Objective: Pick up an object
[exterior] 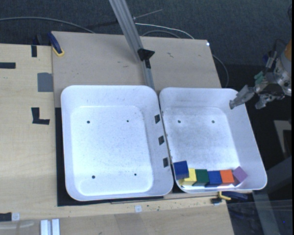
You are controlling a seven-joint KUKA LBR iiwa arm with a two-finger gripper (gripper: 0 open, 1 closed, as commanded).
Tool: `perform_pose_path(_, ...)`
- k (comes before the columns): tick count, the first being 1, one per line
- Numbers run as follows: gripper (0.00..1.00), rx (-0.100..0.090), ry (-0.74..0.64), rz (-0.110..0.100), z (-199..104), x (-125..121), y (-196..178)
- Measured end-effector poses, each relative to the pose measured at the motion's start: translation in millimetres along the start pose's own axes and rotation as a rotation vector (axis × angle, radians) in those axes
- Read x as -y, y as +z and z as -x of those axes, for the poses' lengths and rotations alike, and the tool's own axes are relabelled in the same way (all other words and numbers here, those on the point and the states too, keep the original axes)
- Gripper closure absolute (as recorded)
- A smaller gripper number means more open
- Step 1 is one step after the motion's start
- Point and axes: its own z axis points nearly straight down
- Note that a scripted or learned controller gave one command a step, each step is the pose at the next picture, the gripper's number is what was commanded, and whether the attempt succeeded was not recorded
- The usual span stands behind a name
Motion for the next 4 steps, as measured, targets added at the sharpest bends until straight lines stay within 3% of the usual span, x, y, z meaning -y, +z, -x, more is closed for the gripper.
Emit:
perform_pose_path(1,0.0,-0.005,-0.004,-0.008,-104.2,8.6,145.9)
perform_pose_path(2,0.0,-0.005,-0.007,0.002,-181.6,33.3,95.9)
perform_pose_path(3,1.0,-0.002,-0.001,-0.002,-177.3,33.9,88.5)
perform_pose_path(4,1.0,-0.005,-0.01,0.002,-270.3,88.7,30.2)
